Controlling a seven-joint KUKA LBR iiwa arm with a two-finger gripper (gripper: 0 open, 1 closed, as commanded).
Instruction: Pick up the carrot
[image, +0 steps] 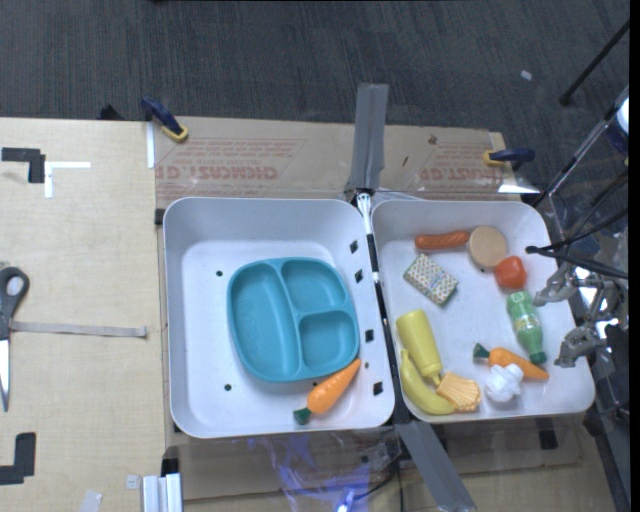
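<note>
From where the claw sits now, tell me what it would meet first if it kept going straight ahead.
The claw at the right bin's right edge seems to point left into it. First in line is probably the green bottle, with a carrot just beyond; height above them is unclear.

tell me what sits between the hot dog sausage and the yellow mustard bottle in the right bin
In the camera view, a patterned rectangular sponge lies between the reddish-orange sausage and the yellow bottle.

Even, bright overhead light; white bins (270, 225) sit near overexposed, shadows soft and short. Bluish glare at bottom centre below the bins (source unclear). Focus acceptable mid-frame, slightly soft overall; dark floor (250, 50) at top shows little detail.
</note>
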